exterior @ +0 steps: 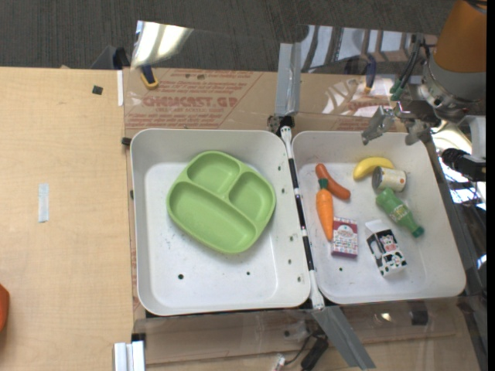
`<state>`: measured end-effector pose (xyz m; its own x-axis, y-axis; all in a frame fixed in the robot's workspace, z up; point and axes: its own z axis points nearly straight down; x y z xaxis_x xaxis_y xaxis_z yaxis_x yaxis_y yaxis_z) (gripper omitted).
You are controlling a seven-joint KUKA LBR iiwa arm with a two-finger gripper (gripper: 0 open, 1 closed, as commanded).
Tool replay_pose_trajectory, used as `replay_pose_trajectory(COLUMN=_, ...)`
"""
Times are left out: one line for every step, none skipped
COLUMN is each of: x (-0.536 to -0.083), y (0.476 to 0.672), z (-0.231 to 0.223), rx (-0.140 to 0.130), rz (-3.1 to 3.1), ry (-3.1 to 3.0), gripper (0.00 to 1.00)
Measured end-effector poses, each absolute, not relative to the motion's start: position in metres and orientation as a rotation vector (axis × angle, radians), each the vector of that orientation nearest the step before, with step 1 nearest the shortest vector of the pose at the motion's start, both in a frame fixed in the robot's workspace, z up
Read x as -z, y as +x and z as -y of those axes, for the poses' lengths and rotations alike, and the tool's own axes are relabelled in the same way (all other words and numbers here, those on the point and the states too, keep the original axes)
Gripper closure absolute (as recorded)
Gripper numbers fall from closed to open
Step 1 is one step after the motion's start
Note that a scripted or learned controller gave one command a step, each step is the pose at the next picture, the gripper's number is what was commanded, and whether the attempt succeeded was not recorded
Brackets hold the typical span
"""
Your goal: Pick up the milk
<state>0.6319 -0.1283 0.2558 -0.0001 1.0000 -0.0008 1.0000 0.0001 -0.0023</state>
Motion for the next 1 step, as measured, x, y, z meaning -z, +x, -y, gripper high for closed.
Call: replay_pose_trajectory(x=-0.1115, y=0.5998, z=0.1805, rx=-0.002, rz=2.311, ry=-2.126, gripper=0.0)
